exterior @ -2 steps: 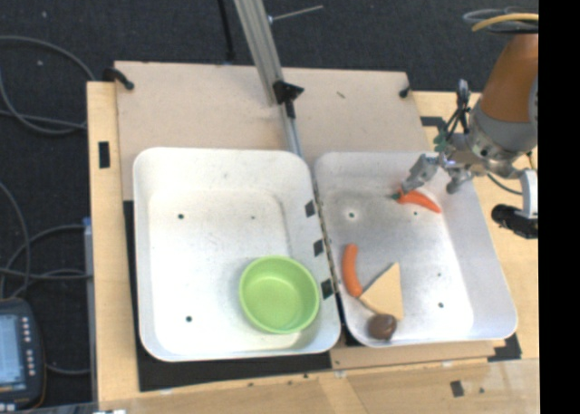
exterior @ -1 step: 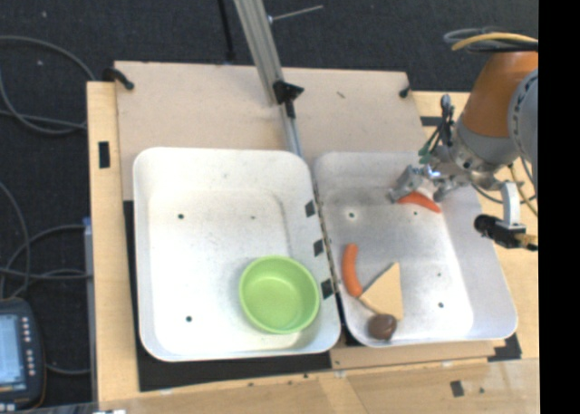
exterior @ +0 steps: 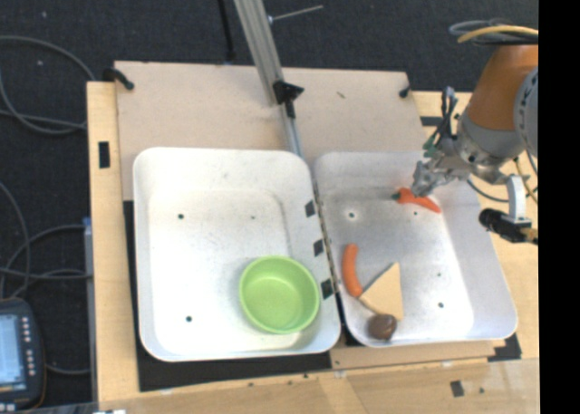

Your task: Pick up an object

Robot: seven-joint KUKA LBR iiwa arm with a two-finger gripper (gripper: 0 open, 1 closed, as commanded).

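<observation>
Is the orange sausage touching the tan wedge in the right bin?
Touching: the camera view shows the orange sausage's lower end meeting the tan wedge's left edge, no gap.

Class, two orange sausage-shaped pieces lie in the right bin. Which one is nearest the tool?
The orange piece near the bin's far right edge, right beneath the tool. The other orange piece lies lower, beside the tan wedge.

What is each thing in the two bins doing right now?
green bowl: upright, in the left bin, near its front right corner.
orange sausage: lying flat in the right bin.
tan wedge: lying flat, beside the sausage.
brown lump: resting at the wedge's front end.
red-orange piece: under the gripper.
</observation>
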